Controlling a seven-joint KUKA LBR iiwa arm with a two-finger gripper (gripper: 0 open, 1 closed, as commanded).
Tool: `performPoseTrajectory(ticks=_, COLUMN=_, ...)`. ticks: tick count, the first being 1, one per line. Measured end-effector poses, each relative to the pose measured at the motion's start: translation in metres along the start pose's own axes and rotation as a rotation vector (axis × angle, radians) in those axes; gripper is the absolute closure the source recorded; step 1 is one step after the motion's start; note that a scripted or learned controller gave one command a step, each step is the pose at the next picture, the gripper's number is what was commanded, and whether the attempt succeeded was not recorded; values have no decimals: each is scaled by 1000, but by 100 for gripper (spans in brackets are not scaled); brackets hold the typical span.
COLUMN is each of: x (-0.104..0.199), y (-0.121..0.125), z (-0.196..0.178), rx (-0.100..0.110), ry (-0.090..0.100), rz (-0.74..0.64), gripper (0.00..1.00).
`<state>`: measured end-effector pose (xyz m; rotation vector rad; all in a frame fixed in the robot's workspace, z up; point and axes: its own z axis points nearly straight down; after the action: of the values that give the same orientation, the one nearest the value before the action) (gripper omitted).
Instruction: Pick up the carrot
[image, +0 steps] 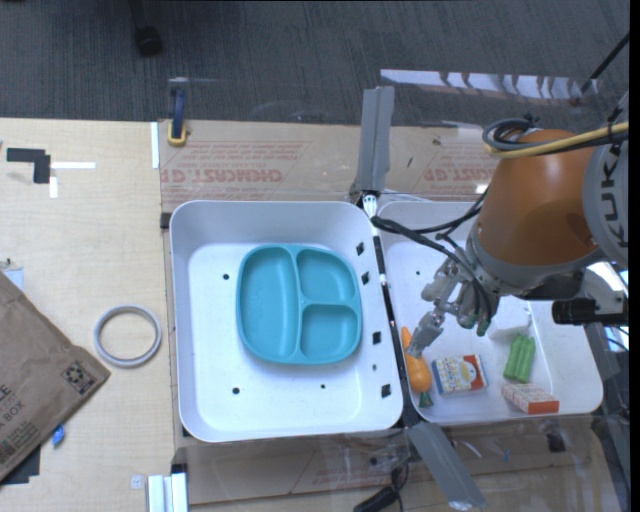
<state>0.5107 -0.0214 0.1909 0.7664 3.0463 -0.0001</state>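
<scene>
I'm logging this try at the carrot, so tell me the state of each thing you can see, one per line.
carrot: lying in the right bin against its left wall, not held
gripper: hanging just above the carrot
divided plate: flat in the left bin
small carton: lying beside the carrot
green item: lying in the right bin
tape ring: flat on the bench

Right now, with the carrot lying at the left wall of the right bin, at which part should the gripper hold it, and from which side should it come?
Probably the carrot's orange middle, coming straight down from above. It lies flat, close against the right bin's left wall, so a sideways approach looks blocked. One finger would need the narrow space by the wall, the other the side toward the small food box. The gripper hangs just above it.
</scene>
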Motion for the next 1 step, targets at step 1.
performPoseTrajectory(ticks=1, x=7, y=-49, z=-110, rx=-1, ry=-3, rz=30, gripper=0)
